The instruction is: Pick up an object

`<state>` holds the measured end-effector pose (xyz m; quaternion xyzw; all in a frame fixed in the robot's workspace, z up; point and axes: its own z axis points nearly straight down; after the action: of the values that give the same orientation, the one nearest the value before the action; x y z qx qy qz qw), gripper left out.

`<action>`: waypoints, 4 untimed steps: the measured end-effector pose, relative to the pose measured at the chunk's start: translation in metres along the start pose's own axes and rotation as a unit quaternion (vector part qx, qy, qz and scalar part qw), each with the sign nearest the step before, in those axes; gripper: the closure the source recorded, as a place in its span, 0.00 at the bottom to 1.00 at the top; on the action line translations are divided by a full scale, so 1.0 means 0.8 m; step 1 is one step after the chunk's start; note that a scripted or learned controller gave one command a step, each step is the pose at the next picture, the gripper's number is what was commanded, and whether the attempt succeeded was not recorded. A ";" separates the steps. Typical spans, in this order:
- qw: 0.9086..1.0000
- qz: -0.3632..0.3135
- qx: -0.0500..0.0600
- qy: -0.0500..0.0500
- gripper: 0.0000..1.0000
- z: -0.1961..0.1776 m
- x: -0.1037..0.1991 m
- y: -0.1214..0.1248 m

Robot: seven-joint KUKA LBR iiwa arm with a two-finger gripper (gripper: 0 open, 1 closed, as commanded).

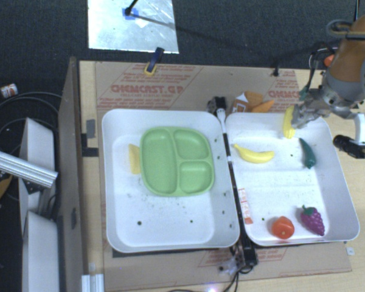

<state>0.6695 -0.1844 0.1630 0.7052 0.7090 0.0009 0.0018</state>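
Observation:
My gripper [302,115] hangs over the far right corner of the right bin [334,181], below the grey wrist with the orange band [353,56]. A small upright yellow piece [288,123] stands right beside it on its left, touching or nearly so. A yellow banana [253,155] lies in the far middle of that bin. A dark green pepper [307,152] rests just below the gripper. Near the front edge sit a red tomato [283,227] and a purple bunch of grapes [312,219].
The left bin [118,212] holds a green divided plate [175,161] with a yellow slice [134,159] at its left side. Orange pieces [258,104] lie on the cardboard behind the right bin. A divider rail [229,163] runs between the bins.

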 end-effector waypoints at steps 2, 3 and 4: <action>1.000 0.000 -0.001 0.002 0.00 0.093 0.022 -0.018; 1.000 0.002 -0.005 -0.002 0.00 -0.014 -0.025 0.002; 1.000 -0.001 0.002 0.002 0.00 0.036 0.046 -0.017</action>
<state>0.6558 -0.1477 0.1341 0.7044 0.7098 0.0004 -0.0009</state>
